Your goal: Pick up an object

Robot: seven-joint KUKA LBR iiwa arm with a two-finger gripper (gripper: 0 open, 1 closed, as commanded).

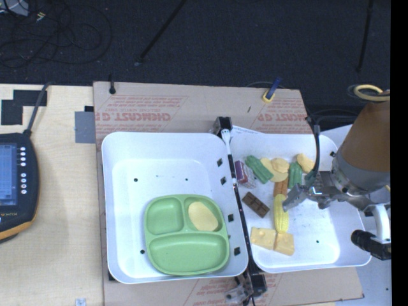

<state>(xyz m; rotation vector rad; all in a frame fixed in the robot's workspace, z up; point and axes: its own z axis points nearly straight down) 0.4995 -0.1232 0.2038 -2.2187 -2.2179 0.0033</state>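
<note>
You are looking down on the table [57, 254], which is carrying a cardboard sheet [191, 107] and, on that sheet, two white bins side by side. The arm [370, 145] is coming in from the right, its orange band sitting above the grey wrist, and it is leaning over the right bin [319, 254]. The left bin [159, 152] is holding a green divided plate [186, 234], and a pale yellow piece [203, 217] is lying in the upper right compartment of that plate. On the left part of the table a black teach pendant [14, 183] with a blue screen is resting, well apart from the bins. The gripper [298, 196] is hanging low in the right bin, just beside the corn cob [280, 213], which is lying nearly upright in the picture. You cannot tell how far the fingers are standing open, and I am seeing nothing clearly between them. Near the gripper, toward the top of the bin, a green vegetable [259, 168], some yellow pieces [279, 166] and a green pod [294, 173] are lying close together. A brown chocolate bar [255, 204] is lying left of the corn, and two cheese wedges [273, 240] are sitting below it, touching each other.
</note>
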